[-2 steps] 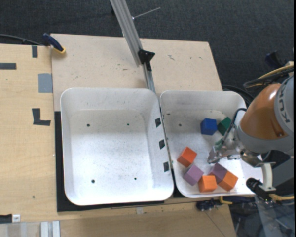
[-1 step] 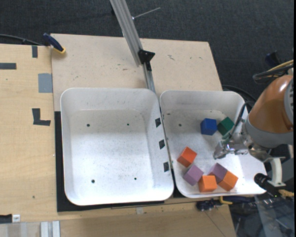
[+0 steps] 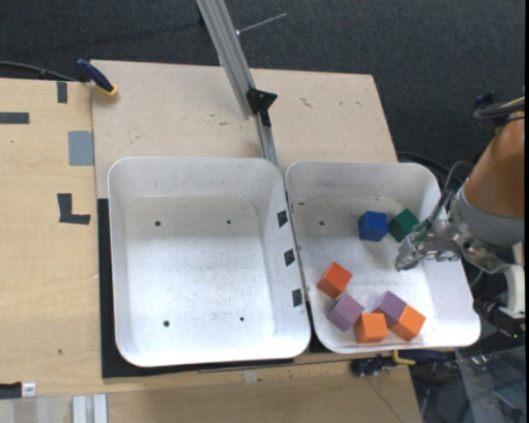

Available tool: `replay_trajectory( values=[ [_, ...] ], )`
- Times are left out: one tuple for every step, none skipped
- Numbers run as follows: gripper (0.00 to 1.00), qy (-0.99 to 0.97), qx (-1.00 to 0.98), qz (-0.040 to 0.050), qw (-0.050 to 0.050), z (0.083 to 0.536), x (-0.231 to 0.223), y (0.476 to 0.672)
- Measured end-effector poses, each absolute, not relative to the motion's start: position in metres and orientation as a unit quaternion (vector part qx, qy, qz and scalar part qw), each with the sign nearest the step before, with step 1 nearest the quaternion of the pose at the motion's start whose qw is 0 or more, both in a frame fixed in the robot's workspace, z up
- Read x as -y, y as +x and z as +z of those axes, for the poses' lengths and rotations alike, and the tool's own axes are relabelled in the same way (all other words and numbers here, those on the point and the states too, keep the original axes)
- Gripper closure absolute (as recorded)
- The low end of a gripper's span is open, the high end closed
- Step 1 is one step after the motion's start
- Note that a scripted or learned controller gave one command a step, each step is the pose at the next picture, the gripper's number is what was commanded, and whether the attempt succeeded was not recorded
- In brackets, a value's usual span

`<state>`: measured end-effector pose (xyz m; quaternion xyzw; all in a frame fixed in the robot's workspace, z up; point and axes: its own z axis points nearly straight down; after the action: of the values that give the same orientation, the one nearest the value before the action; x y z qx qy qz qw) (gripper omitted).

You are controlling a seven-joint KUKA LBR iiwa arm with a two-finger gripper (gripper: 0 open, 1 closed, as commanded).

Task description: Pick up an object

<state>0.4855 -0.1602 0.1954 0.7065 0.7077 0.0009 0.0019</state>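
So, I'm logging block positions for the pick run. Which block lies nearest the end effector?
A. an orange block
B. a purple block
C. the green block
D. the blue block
C: the green block sits right beside the end effector in the right bin, with the blue block just past it.
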Motion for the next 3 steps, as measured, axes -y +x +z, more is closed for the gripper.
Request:
replay_trajectory(
  values=[
    [1.00,0.705,-0.709,0.0002,-0.001,0.192,0.112,0.493],
    [1.00,0.704,-0.710,0.0005,-0.002,0.198,0.048,0.493],
    [1.00,0.705,-0.710,-0.0002,-0.002,0.198,-0.005,0.491]
  ],
)
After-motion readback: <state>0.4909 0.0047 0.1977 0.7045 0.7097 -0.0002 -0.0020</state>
